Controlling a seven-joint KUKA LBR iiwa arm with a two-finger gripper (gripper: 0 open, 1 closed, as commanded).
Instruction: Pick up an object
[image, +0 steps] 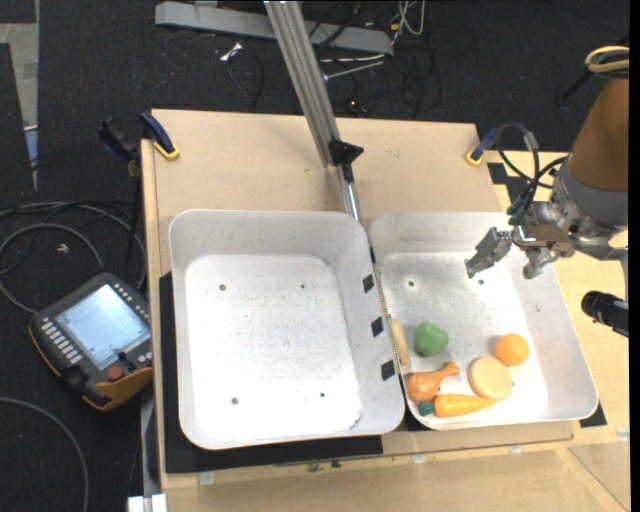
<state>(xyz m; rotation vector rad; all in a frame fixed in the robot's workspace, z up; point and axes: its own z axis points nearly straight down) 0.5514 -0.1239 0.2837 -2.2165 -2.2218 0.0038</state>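
The right bin (560, 330) holds a green toy vegetable (431, 338), an orange ball (512, 349), a pale round piece (491, 378), an orange carrot (462, 405) and a tan drumstick shape (432, 380), all clustered in its near half. My gripper (512, 252) hangs above the far part of this bin, well apart from the objects. Its two fingers (487, 250) are spread apart with nothing between them.
The left bin (200, 240) sits beside the right one on the wooden bench. A slanted metal pole (312, 85) crosses the back of the bench. A teach pendant (95, 340) lies on the floor at the left.
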